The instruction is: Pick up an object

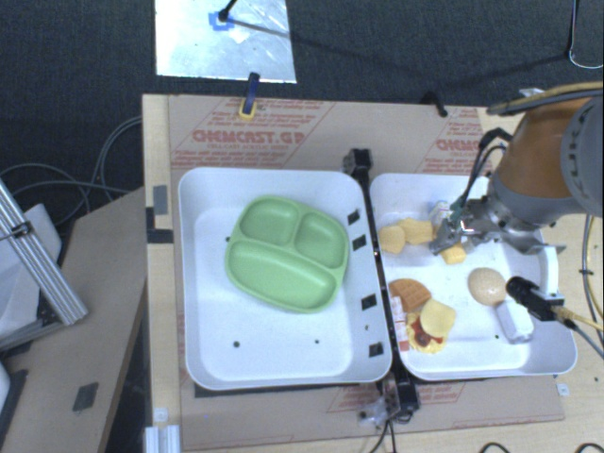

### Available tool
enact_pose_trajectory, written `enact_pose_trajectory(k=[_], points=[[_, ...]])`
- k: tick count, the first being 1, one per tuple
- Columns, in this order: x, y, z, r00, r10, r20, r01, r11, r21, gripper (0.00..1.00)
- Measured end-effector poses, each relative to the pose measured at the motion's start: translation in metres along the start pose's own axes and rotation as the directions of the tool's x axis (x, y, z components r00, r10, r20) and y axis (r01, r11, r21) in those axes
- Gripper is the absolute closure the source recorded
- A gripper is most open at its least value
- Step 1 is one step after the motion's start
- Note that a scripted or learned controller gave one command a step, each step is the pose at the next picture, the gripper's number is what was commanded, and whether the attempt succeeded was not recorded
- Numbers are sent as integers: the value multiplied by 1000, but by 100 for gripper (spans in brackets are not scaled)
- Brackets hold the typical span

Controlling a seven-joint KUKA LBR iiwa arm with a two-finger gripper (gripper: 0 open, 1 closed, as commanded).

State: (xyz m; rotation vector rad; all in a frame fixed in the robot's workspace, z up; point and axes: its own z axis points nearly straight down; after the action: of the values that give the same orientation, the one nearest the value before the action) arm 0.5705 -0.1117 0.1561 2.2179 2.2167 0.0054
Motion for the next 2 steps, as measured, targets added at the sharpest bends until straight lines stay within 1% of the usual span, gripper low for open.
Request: enact_pose_trajectory(k=[1,2], points=[[3,1,-44,1000,-5,-1,5,1000,2,100],[3,2,-70,1000,-5,-1,5,1000,2,100]])
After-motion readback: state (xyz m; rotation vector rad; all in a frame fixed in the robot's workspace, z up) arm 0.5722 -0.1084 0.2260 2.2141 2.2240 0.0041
